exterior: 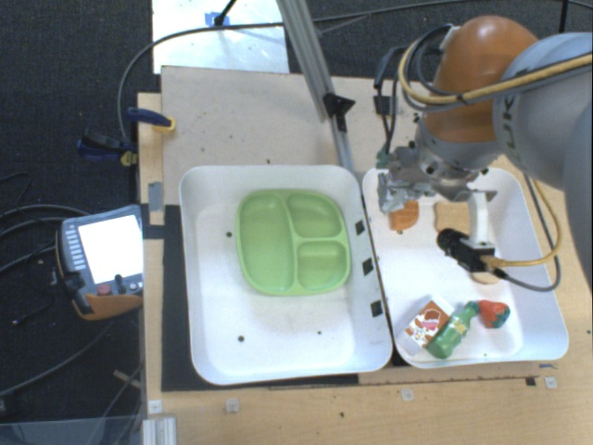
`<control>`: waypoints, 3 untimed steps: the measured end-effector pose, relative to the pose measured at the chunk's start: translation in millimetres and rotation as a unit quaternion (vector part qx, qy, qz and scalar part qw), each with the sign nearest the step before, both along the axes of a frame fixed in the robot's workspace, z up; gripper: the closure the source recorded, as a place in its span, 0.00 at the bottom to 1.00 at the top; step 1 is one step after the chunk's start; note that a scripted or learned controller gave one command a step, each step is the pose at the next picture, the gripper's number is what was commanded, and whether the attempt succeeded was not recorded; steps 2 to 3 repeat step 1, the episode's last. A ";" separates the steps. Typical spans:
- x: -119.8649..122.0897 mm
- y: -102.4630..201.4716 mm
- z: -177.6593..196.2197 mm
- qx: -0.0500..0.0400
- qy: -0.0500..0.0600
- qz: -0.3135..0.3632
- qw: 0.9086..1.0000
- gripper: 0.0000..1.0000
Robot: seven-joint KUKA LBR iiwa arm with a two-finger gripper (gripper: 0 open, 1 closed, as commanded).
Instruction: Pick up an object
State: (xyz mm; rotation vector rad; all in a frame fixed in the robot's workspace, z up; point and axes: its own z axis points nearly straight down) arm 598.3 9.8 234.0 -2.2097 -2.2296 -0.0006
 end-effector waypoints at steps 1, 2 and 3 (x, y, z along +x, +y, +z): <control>-27.8 44.6 -9.4 0.000 0.001 0.000 1.000 1.00; -27.8 44.6 -9.4 0.000 0.001 0.000 1.000 1.00; -27.8 44.6 -9.4 0.000 0.001 0.000 1.000 1.00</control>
